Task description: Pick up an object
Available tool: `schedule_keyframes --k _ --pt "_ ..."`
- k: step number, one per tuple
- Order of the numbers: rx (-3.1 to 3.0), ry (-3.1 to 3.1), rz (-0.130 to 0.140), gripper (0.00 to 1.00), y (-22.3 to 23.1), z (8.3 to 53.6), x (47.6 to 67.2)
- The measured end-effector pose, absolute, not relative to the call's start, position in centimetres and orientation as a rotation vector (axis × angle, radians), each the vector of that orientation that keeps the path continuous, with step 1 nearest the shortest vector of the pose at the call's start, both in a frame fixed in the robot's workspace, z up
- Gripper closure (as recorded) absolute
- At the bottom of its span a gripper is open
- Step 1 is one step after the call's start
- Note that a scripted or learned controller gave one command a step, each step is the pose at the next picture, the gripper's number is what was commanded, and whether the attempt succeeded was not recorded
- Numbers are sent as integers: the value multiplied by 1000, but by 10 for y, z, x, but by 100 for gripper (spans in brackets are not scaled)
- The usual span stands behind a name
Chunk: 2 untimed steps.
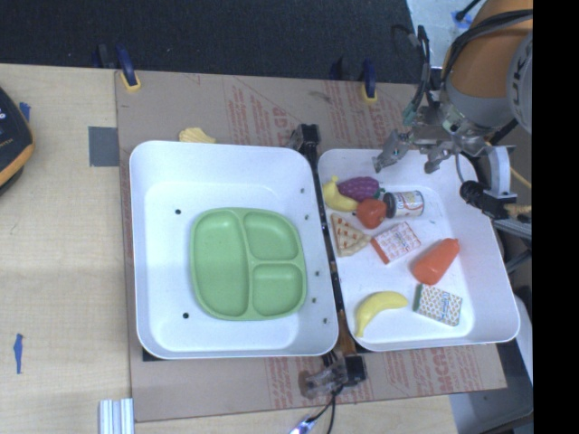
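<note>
Small can (406, 203) lying on side, upper part of right bin (488, 324): looks light, stiff, smooth, may roll; grasp across body. Gripper (413, 155) above, fingers apart, empty.

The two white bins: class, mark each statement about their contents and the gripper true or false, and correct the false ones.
1. The green divided plate lies in the left bin. True.
2. The gripper holds the banana. False: its open fingers hold nothing, above the right bin's far edge.
3. The orange carrot lies in the left bin. False: it is in the right bin.
4. The small can lies on its side beside the tomato. True.
</note>
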<state>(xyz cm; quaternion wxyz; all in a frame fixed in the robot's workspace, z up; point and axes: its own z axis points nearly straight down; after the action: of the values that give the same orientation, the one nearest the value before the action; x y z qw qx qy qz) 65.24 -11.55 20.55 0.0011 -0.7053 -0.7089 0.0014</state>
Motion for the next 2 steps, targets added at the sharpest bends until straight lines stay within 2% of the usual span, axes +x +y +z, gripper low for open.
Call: schedule_keyframes --k 1,2 --pt "-2212 -2226 8 0 -94 92 655" --pt "-2201 -2216 28 100 -96 101 652"
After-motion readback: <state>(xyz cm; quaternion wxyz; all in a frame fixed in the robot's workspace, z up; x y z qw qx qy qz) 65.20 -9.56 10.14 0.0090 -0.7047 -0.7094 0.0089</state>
